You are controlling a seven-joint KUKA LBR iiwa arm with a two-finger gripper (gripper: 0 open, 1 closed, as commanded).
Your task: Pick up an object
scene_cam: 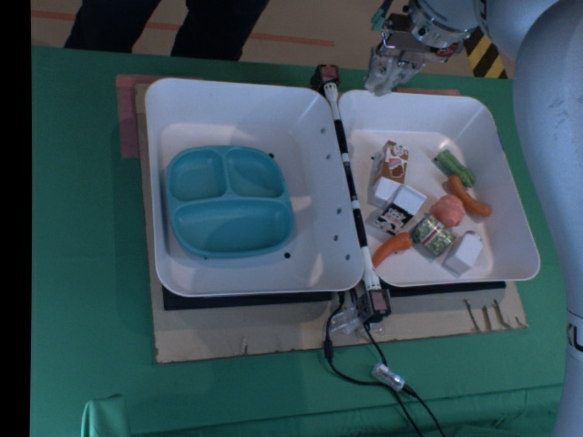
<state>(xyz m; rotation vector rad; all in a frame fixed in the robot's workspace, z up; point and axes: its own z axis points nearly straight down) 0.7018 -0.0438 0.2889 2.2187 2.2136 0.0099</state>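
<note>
- Objects, among them a carton (393,160), are lying in the right bin (510,235), right of frame centre.
- Gripper (381,84) is being held above the bin's upper rim, nothing grasped.
- Descent should be centred on one isolated item.

Grey arm (537,25) raised, tool (381,85) hanging down
</note>
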